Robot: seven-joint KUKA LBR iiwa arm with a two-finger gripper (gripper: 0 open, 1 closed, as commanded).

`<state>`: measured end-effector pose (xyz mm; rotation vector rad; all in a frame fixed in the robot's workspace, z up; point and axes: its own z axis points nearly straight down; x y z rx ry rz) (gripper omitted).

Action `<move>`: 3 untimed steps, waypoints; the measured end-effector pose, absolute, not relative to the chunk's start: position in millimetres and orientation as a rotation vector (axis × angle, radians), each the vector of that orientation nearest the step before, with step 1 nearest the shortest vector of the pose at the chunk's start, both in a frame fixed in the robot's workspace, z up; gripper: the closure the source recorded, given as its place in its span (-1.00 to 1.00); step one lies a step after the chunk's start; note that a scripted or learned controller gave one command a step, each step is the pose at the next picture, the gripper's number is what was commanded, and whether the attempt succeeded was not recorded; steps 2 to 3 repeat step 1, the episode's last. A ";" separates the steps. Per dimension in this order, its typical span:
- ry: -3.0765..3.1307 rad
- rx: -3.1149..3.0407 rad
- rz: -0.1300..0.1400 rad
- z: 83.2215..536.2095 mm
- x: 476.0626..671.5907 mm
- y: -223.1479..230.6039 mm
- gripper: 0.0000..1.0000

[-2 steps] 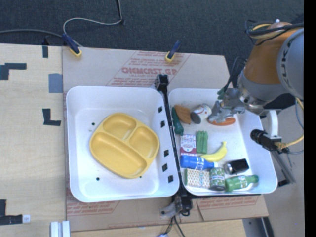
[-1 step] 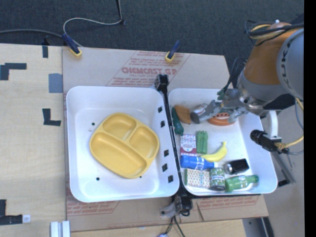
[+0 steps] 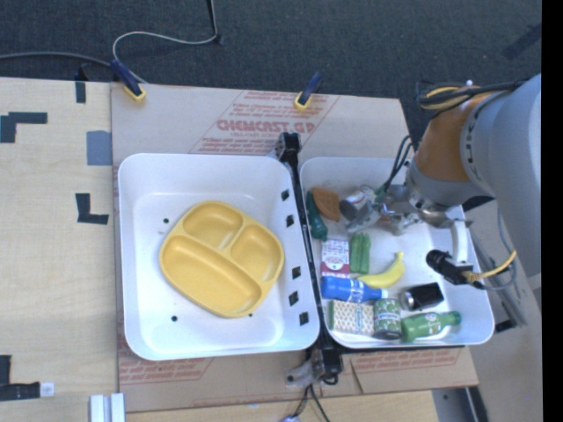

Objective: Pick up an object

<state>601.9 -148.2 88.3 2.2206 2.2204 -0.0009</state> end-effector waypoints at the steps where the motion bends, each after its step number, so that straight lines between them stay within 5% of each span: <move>1: 2.222 2.219 0.000 85.5 623.0 -127.7 -1.00; 3: 2.222 2.219 0.000 85.5 623.0 -127.7 -1.00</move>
